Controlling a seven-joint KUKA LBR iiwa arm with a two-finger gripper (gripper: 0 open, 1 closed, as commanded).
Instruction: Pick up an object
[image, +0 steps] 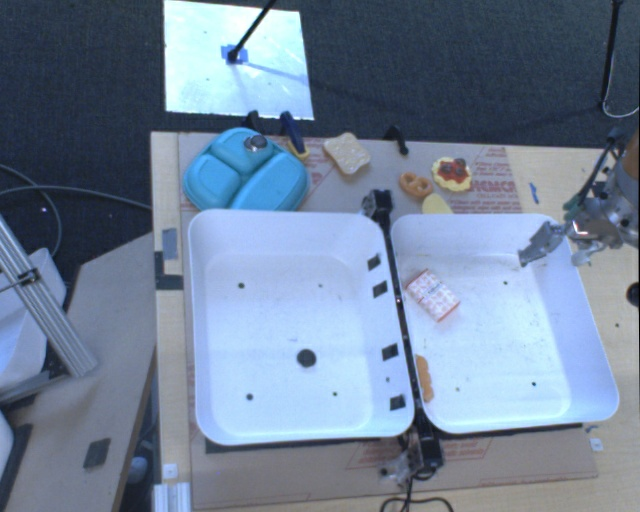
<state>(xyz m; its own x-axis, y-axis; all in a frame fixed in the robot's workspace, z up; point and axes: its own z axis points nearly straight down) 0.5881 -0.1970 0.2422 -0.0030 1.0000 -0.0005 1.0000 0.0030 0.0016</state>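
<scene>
My claw (545, 245) hangs over the upper right corner of the right-hand shallow white plastic bin (585, 345); whether it is wide or narrow I cannot tell, and nothing is visibly held. Nearest target: small flat red-and-white patterned packet (433, 296), lying in this bin near its left wall, well apart from me. Step: approach. Next: traverse left, descend over packet.

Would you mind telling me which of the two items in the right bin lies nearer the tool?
The pink-checked packet, mid-bin, is nearer the tool; the small orange piece lies against the bin's left wall, farther away.
</scene>
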